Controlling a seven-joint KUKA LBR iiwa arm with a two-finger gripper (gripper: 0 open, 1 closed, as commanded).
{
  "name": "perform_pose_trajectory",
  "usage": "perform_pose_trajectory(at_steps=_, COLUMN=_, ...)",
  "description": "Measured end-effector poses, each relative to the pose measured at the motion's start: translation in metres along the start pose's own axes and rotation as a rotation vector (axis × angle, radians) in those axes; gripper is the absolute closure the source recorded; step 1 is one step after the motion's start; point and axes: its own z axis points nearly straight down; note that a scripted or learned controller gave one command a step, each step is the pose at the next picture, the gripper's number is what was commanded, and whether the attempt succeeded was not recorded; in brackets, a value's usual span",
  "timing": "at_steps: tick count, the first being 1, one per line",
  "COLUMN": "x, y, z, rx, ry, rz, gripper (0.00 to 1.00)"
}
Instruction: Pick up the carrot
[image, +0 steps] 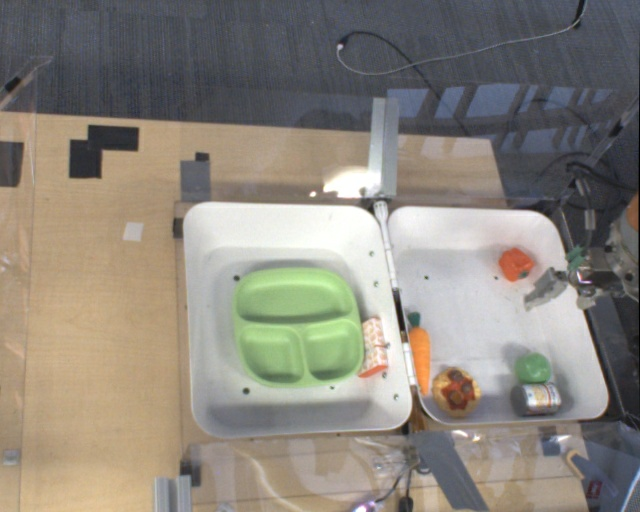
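The carrot (420, 357) is orange with a small green top. It lies lengthwise against the left wall of the right bin (470, 225), near that bin's front. My gripper (550, 286) hovers over the right bin's right side, just below and right of an orange-red toy (516, 264). It is well to the right of the carrot and apart from it, with nothing seen in its grasp.
In the right bin's front lie a round red-and-yellow toy food (455, 391), a green ball-like item (533, 366) and a small can (538, 399). The left bin (205, 300) holds a green divided plate (298, 325) and a red-and-white packet (374, 347).
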Motion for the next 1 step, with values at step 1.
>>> perform_pose_trajectory(at_steps=1, x=0.0794, y=-0.0124, z=0.0847, rx=0.0, ry=0.001, rz=-0.247, gripper=0.0)
